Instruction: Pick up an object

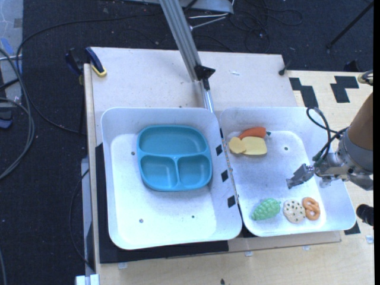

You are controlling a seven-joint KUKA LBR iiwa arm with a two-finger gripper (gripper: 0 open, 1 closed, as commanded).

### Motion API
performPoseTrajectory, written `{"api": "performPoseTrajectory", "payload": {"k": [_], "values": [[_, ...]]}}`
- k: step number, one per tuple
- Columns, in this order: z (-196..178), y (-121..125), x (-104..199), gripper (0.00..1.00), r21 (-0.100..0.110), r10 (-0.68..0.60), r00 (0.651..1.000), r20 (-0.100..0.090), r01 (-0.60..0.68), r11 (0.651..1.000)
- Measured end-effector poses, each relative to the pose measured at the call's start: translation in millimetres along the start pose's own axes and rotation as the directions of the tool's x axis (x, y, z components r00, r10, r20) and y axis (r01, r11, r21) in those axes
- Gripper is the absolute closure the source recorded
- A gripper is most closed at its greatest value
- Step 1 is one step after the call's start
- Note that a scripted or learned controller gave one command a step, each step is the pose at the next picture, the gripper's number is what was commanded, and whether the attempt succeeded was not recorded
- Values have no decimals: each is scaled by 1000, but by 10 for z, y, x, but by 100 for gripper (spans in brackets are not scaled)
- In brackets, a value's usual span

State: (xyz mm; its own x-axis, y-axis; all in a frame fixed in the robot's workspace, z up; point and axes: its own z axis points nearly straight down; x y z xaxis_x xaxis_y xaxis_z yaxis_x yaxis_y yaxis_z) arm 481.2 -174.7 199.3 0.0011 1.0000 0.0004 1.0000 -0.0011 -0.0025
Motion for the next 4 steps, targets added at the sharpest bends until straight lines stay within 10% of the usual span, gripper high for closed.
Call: {"api": "performPoseTrajectory", "payload": {"k": [2, 3, 4], "values": [[954, 114, 83, 0, 0, 0, 1000, -1, 0, 1000], [835, 116, 78, 100, -2, 1, 1000, 0, -1, 1000], [423, 122, 74, 100, -4, -3, 1000, 1, 3, 1000]]}}
